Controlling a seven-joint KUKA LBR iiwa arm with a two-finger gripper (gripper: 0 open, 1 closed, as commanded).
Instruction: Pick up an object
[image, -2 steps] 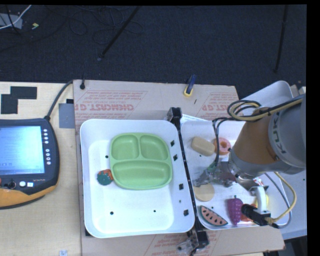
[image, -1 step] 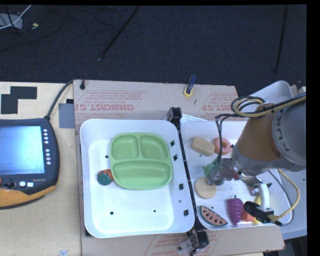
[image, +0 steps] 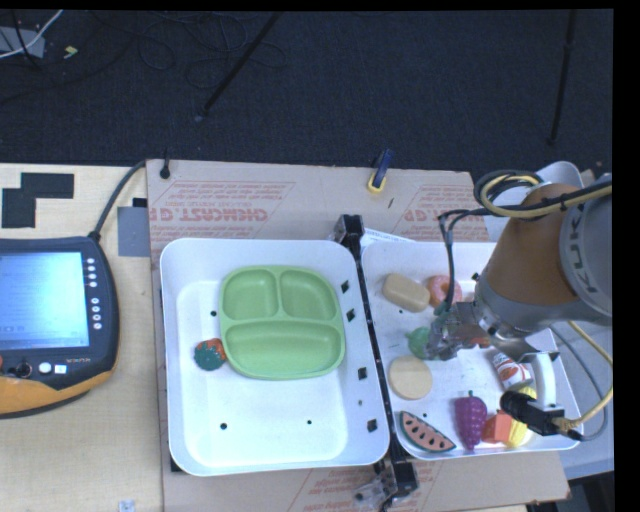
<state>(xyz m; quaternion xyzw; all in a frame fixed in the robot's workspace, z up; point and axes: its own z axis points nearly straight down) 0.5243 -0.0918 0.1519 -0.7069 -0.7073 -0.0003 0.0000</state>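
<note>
Green object (image: 420, 342) beside gripper (image: 440, 345), rt bin (image: 372, 300)

My arm (image: 560, 265) is a thick grey cylinder with a broad orange band above the wrist; black and yellow cables loop beside it, ending in my dark metal tool (image: 440, 340).

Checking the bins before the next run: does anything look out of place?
One small multicoloured toy lies in the left bin against the green plate, apart from the other toys, which are in the right bin.
</note>
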